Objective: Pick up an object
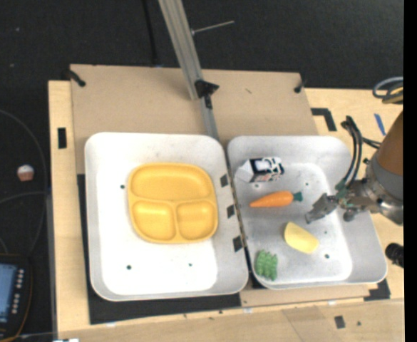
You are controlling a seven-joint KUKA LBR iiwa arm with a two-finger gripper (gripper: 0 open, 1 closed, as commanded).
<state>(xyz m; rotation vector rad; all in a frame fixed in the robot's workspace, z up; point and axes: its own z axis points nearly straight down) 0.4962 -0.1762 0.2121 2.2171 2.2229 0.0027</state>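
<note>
Lying in our right bin (336, 266) are a toy carrot (272, 200), a yellow lemon-like piece (301, 238), broccoli (266, 263) and a black-and-white cow (265, 168). We see our gripper (321, 209) beside the carrot, its grip unclear.

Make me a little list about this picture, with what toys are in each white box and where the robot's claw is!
left bin: a yellow divided plate
right bin: a black-and-white toy, a carrot, a yellow piece, a green leafy piece
claw: over the right bin, just right of the carrot's leafy end and above the yellow piece
claw holding anything: nothing seen between its fingers
arm: comes in from the right side
</note>
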